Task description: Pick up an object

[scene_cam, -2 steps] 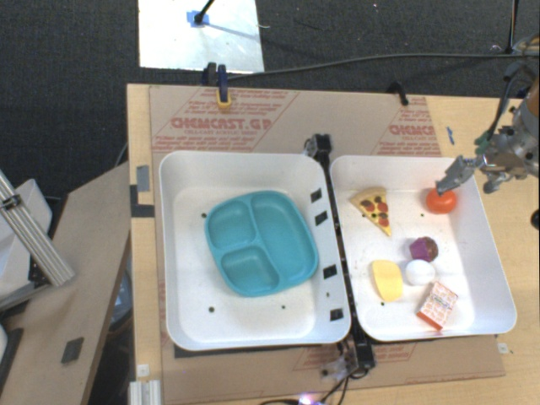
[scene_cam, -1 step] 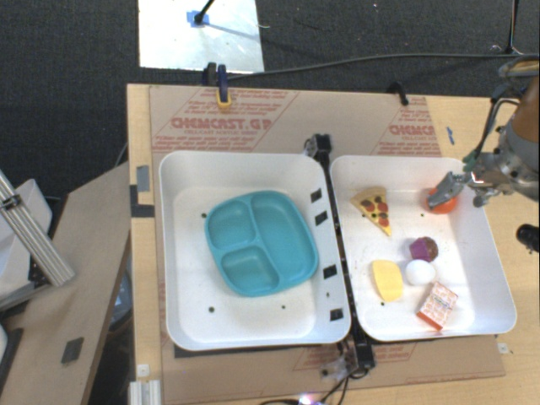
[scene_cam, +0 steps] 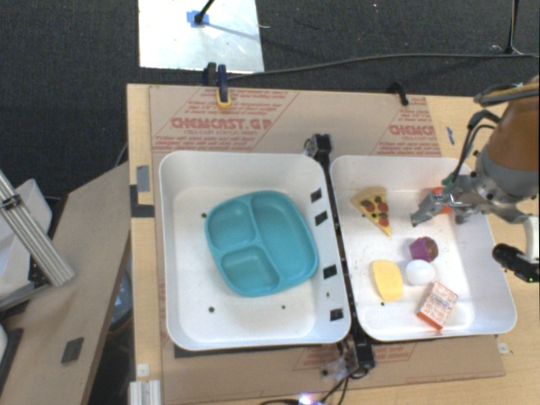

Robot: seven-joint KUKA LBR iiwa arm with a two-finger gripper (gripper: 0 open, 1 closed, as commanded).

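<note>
White plastic bins sit side by side on my bench; I take the seam between them [scene_cam: 331,251] as my landmark and report leftward things first. Left of the seam, the left bin [scene_cam: 190,226] holds a teal divided tray [scene_cam: 260,241], lying flat and well apart from anything I could reach now.

Right of the seam, in the right bin [scene_cam: 498,310], the candidates are: a pizza-slice toy [scene_cam: 373,209] nearest the seam toward the far wall; a yellow block [scene_cam: 387,280] nearer the front; a white egg-like ball [scene_cam: 418,272] touching or just beside the block; a purple round piece [scene_cam: 423,248] just behind the ball; a red-and-white small box [scene_cam: 437,305] toward the front corner.

My gripper [scene_cam: 439,204] hangs farthest right of the seam, over the far part of that bin, above and behind the purple piece. My jaws appear spread, with nothing between them. No object is lifted yet.

Risks, as I judge them:
- The purple piece, ball and block crowd together; descending there, one finger may land on a neighbour and push the cluster aside.
- Round pieces may roll out of a closing pinch.
- The pizza slice lies flat; my fingers may slide over it.
- The box lies near the bin wall, which may block a finger
</note>
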